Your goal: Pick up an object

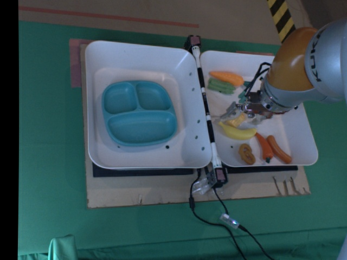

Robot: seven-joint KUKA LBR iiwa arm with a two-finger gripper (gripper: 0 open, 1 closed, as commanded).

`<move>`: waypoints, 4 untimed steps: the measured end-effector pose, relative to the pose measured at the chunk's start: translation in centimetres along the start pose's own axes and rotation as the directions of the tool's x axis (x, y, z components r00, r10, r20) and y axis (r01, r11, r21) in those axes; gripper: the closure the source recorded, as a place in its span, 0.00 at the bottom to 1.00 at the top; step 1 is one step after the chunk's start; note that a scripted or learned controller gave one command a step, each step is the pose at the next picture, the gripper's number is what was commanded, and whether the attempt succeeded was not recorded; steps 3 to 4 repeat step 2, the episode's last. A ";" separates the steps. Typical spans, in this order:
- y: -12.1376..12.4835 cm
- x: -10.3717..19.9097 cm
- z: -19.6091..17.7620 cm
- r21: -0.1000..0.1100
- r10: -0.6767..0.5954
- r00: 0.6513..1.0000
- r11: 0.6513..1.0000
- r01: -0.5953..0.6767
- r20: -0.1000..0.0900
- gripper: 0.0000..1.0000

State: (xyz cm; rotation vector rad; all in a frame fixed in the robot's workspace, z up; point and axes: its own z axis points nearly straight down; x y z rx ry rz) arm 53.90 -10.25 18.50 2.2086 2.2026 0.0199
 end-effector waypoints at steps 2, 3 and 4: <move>1.1 -2.6 -10.7 0.024 0.001 1.000 1.000 -0.001 -0.004 1.00; 1.1 -2.6 -10.7 0.024 0.001 1.000 1.000 -0.001 -0.004 1.00; 1.1 -2.6 -10.7 0.024 0.001 1.000 1.000 -0.001 -0.004 1.00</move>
